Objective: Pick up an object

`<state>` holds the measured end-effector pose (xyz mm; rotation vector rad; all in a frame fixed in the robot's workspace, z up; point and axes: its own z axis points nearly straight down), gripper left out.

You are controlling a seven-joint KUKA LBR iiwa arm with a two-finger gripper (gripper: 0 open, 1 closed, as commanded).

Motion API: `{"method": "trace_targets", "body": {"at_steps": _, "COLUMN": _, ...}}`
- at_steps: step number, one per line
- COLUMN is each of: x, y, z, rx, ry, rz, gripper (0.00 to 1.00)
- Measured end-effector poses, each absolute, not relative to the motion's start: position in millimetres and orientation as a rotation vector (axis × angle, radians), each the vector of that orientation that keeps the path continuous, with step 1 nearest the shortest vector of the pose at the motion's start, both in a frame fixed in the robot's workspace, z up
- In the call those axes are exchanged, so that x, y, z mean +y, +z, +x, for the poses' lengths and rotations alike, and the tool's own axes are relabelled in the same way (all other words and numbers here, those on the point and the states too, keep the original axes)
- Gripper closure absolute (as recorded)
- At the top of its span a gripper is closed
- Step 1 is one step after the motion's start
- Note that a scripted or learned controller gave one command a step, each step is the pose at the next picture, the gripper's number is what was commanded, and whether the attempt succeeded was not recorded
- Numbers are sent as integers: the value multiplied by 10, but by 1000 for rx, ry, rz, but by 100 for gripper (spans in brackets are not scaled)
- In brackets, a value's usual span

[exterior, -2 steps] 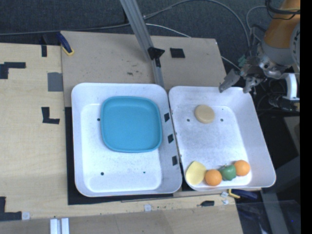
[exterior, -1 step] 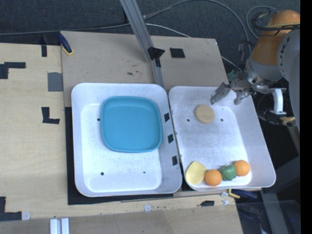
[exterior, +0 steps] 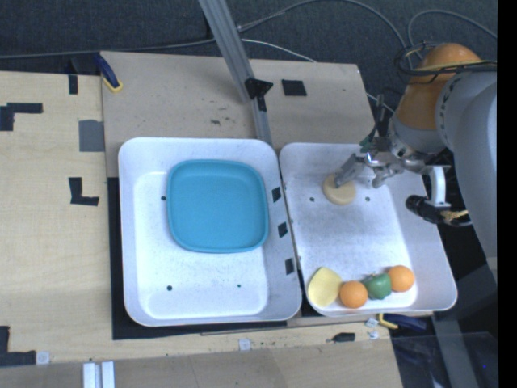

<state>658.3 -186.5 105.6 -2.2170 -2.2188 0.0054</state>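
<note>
A round tan piece, like a cookie or bun, lies in the upper middle of the right bin. My gripper hangs right over its upper right edge, one grey finger reaching down to the piece and the other finger off to its right. The piece lies flat on the bin floor. Along the near wall of the same bin lie a yellow piece, an orange ball, a green item and a second orange ball.
The left bin holds a square blue plate. A grey metal post slants down to the seam between the bins. The arm's grey body and orange band fill the upper right, above the right bin's far corner.
</note>
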Motion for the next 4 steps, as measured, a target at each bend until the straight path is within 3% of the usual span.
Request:
{"method": "trace_targets", "body": {"at_steps": 1, "x": -1869, "y": 934, "z": 6606, "rx": -2227, "ry": -6, "rz": -2225, "gripper": 0}}
{"method": "trace_targets", "body": {"at_steps": 2, "x": -1855, "y": 1051, "z": 6619, "rx": -2231, "ry": -9, "rz": -2224, "gripper": 100}}
{"method": "trace_targets", "body": {"at_steps": 4, "x": -1687, "y": 2121, "z": 6687, "rx": -2225, "ry": -4, "rz": -2223, "gripper": 100}}
